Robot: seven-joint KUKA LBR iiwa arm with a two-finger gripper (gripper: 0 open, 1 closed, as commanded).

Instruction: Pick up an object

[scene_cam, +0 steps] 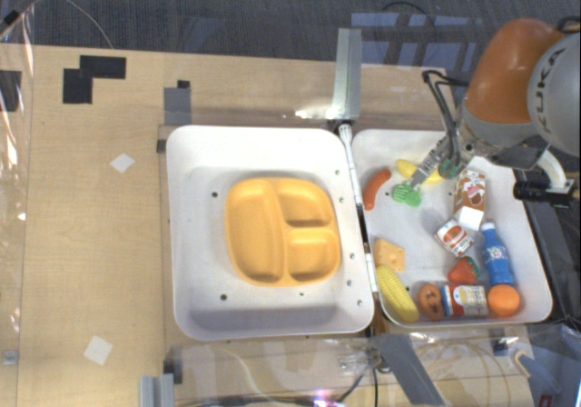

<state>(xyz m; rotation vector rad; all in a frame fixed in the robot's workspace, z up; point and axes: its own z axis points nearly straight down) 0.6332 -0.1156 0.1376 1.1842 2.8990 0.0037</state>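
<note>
Hand point(419, 176) low over green toy point(408, 195) in right bin point(536, 255)

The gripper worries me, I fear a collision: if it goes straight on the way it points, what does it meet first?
Probably the green toy just below the gripper; depth is unclear.

You have the divided tray point(280, 231) in the left bin point(195, 242); the right bin point(536, 282) beside it holds the toy foods, the bottle point(496, 260) near its right wall
</note>
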